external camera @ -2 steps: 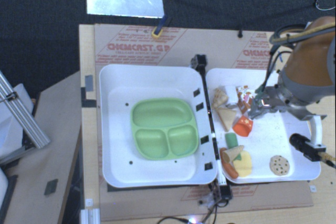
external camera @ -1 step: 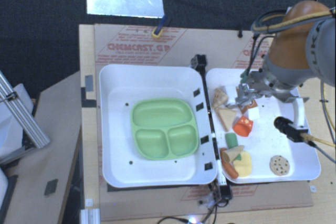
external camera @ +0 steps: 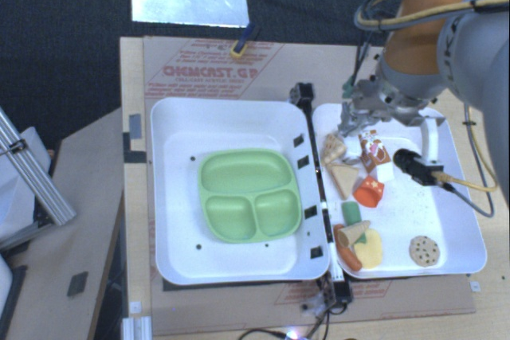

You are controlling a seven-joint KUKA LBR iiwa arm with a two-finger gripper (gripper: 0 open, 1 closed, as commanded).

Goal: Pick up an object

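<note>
My gripper (external camera: 351, 122) hangs over the far left corner of the right bin (external camera: 458, 195), just above a beige shell-shaped piece (external camera: 333, 147). A red and white carton (external camera: 373, 149) lies to the gripper's right. Nearer the camera lie a tan wedge (external camera: 343, 177), a red-orange cup (external camera: 369, 191), a small green block (external camera: 351, 212), a carrot-like cone (external camera: 347, 245), a yellow cheese piece (external camera: 369, 252) and a chocolate-chip cookie (external camera: 424, 251). I see nothing held in the gripper.
The left bin (external camera: 179, 139) holds a green three-compartment tray (external camera: 245, 195). A black divider strip (external camera: 312, 171) runs between the bins. The arm's black attachment and cable (external camera: 416, 165) hang over the right bin's middle.
</note>
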